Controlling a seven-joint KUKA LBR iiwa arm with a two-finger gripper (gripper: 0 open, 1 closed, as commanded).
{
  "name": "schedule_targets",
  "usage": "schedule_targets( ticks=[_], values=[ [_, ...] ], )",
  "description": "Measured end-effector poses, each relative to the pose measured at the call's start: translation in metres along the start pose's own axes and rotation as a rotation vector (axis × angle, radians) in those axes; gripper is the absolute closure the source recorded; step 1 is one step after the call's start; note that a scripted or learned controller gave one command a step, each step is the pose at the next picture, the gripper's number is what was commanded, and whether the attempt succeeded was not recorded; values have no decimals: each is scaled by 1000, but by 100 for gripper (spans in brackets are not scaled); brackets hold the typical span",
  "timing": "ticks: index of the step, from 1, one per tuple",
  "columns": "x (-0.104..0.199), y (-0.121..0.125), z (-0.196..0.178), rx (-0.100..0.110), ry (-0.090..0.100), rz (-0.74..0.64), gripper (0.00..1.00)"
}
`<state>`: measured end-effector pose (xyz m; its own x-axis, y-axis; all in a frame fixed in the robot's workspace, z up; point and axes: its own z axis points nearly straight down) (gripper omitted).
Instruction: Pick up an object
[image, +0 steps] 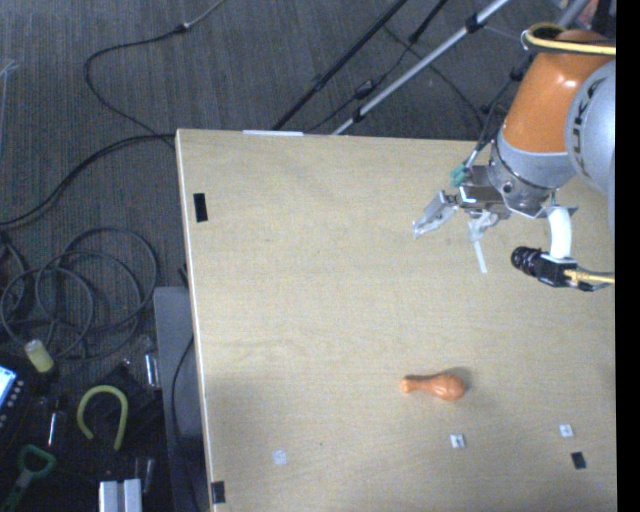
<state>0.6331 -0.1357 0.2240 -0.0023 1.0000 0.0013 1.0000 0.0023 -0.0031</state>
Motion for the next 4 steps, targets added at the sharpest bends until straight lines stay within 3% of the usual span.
schedule_targets(
  ticks=[1, 2, 3, 4],
  values=[
    [-62, -15, -22, -2, -5, -36, 0],
    [-75, 32, 60, -2, -5, -194, 0],
    [-67, 36, 128, -2, -4, -506, 0],
    [-66, 37, 118, -5, -4, -506, 100]
  ],
)
